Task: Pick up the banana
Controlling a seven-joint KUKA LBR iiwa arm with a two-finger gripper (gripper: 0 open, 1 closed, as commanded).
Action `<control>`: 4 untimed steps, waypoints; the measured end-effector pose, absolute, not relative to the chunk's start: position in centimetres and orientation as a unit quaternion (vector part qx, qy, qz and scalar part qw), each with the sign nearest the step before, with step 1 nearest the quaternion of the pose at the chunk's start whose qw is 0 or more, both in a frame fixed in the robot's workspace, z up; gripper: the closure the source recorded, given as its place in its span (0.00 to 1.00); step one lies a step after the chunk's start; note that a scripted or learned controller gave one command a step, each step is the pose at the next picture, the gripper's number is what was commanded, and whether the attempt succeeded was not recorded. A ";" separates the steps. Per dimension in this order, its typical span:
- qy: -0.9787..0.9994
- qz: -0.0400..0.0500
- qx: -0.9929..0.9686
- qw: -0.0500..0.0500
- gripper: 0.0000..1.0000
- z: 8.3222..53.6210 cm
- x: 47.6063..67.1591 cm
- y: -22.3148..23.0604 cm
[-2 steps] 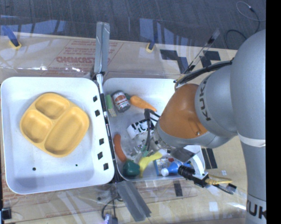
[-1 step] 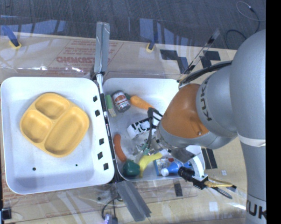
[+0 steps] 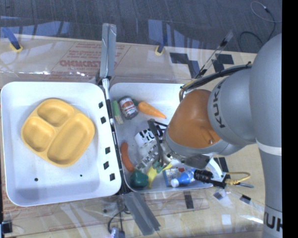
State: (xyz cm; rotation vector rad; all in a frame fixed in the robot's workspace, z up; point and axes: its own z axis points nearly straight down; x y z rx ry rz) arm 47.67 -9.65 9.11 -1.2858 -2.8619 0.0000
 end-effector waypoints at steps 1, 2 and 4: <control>-0.913 0.000 -0.408 0.002 1.00 10.1 47.8 -9.6; -0.817 0.000 -0.577 0.000 1.00 9.1 47.6 -12.3; -0.818 0.000 -0.575 0.001 1.00 10.1 47.7 -12.2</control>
